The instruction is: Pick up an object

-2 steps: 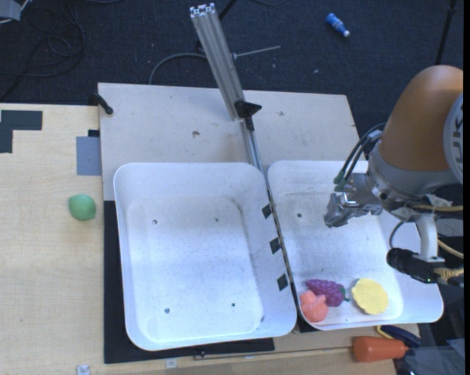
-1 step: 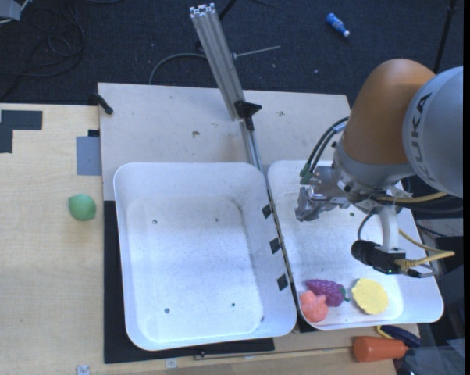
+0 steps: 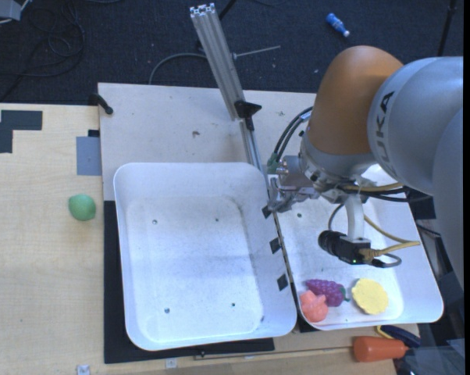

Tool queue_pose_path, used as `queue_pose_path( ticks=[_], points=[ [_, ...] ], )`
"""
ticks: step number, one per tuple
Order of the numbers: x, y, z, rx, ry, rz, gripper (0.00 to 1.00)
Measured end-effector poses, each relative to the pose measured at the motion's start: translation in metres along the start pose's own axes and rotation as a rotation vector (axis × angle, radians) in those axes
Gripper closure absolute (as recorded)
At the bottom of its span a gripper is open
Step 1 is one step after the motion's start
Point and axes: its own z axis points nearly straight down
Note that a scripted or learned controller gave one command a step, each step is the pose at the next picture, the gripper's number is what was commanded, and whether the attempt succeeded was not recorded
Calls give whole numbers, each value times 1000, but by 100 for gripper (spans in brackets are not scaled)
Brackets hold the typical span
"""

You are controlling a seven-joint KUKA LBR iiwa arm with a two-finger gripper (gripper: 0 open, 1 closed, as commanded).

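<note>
Watching from the camera view: spotting the dark two-finger gripper [image 3: 279,201] hanging over the left wall of the right shallow white bin [image 3: 422,287], and being unable to tell whether spread or closed. Finding candidates at five o'clock from it, in the bin's near corner: a purple knobbly grape bunch [image 3: 326,290] touching an orange-pink soft lump [image 3: 314,307], with a yellow round disc [image 3: 370,296] just beside. Favouring the disc, probably, as lying freest; travelling toward five o'clock first, then descending straight, keeping off the wall.

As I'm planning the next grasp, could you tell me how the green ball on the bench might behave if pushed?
The green ball looks round, so it would probably roll. It sits on the flat bench outside both bins, with nothing nearby to stop it.
</note>
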Motion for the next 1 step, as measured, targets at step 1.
queue_pose_path(
  ticks=[1],
  points=[
    [48, 5, 15, 2, 0, 1, 100]
  ],
)
